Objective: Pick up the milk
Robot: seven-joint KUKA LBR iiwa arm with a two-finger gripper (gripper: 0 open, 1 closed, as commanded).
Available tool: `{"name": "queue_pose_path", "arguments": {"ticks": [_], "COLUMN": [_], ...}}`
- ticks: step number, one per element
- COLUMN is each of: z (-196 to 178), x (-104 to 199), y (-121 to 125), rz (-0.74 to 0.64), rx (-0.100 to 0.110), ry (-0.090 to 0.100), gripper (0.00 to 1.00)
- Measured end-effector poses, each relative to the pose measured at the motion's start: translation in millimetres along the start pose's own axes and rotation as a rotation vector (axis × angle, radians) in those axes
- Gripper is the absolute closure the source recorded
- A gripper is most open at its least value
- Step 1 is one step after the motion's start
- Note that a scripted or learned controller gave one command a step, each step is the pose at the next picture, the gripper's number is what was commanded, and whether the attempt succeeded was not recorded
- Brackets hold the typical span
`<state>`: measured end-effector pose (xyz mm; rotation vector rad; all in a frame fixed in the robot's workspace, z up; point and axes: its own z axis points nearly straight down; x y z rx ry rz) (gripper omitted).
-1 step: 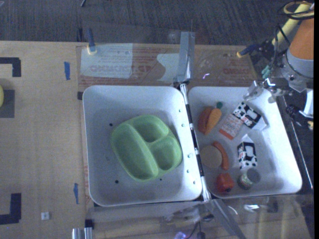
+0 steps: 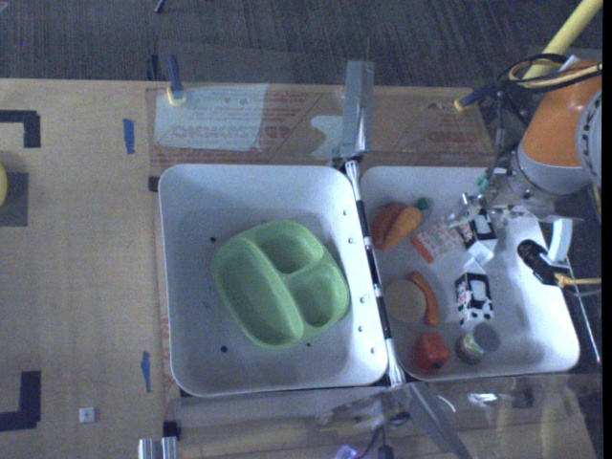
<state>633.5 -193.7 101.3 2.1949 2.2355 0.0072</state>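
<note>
The milk [image 2: 472, 297] lies in the right bin [image 2: 535, 347]. The end effector [image 2: 481, 220] hangs just at its 12 o'clock; its grip cannot be told.

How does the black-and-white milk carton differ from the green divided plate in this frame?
The black-and-white milk carton is small and boxy with a cow-patch print; the green divided plate is broad, shallow and plain green. The carton lies in the right white bin among toy foods; the plate lies alone in the left white bin. The gripper hangs above the carton's bin, not the plate's. Both rest on a bin floor, untouched.
</note>
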Motion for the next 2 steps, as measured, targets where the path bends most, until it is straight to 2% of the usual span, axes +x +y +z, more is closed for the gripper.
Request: {"name": "queue_pose_path", "arguments": {"ticks": [1,2], "z": [-10.7,-109.3], "x": [1.1,66.5], "y": [1.9,2.8], "rz": [-0.003,-0.116], "rx": [-0.004,0.007], "ry": [0.000,0.003], "gripper": [1.00,1.00]}}
